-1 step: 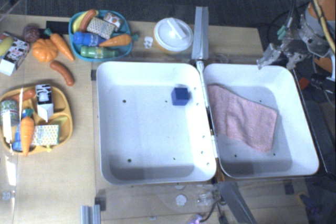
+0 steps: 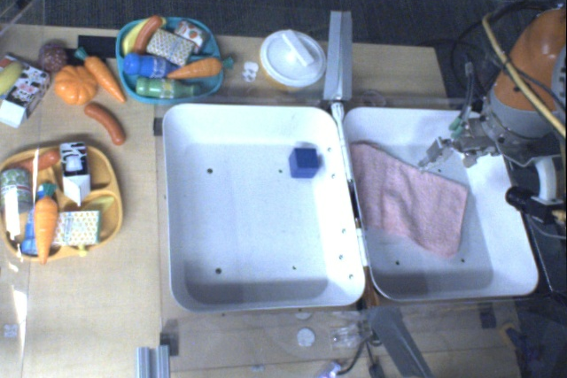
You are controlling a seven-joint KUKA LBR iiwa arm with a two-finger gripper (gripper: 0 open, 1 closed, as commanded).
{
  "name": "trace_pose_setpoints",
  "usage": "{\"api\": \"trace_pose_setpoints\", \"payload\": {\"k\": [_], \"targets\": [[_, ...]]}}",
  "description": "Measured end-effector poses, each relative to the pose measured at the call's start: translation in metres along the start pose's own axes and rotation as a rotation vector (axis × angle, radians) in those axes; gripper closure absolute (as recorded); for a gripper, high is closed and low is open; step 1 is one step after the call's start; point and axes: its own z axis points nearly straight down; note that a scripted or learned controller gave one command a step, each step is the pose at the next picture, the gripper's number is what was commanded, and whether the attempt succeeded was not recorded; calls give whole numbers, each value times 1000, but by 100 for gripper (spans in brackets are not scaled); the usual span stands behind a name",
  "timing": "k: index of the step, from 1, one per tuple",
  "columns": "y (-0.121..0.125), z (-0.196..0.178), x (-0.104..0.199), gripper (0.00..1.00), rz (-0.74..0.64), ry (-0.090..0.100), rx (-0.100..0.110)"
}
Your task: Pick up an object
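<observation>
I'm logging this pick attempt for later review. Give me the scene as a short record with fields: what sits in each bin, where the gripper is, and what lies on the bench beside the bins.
left bin: one blue block, near its upper right corner
right bin: one pink cloth, lying rumpled, left of centre
gripper: over the right bin, above the cloth's upper right edge, nothing seen between its fingers
arm: enters from the right
bench left of bins: blue bowl of toy food, yellow tray of toy food, loose toy pumpkin
bench above bins: white lidded container
</observation>
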Motion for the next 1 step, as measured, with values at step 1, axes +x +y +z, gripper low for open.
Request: {"api": "trace_pose_setpoints", "payload": {"k": [1], "targets": [[-19,61,-37,0,-78,-4,-11]]}}
